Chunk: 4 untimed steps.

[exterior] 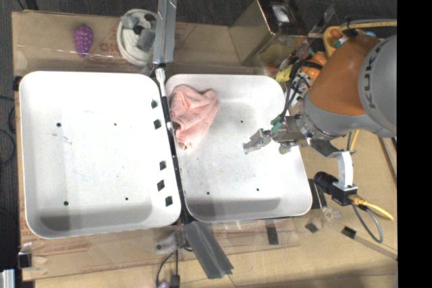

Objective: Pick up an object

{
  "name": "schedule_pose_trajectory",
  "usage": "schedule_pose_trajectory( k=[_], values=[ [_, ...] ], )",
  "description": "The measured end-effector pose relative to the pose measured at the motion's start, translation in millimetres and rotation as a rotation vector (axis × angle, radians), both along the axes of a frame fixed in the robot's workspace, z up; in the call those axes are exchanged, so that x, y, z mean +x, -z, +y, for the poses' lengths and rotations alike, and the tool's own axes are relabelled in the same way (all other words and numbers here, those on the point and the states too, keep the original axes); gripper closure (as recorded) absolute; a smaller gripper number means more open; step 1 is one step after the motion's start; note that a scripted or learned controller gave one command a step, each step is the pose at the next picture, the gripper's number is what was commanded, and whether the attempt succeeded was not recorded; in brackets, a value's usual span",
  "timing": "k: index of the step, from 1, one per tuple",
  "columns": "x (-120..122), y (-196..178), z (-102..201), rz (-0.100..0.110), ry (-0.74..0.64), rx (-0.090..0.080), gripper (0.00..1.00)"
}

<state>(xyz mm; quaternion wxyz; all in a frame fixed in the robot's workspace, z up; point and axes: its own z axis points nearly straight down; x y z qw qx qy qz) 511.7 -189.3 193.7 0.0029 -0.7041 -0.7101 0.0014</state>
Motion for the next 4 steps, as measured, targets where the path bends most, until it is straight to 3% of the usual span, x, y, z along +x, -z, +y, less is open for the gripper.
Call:
schedule_pose_trajectory(
  k=[1,2,3,4],
  values=[
    [82.7,-18.1,16.6,-0.004,0.018,-0.001,0.00],
    [112.0,87.7,64.2,-0.001,-0.088,0.000,0.00],
    [145.7,100.4,79.8,-0.007,-0.309,-0.002,0.00],
    [145.7,100.4,79.8,-0.007,-0.309,-0.002,0.00]
  ],
)
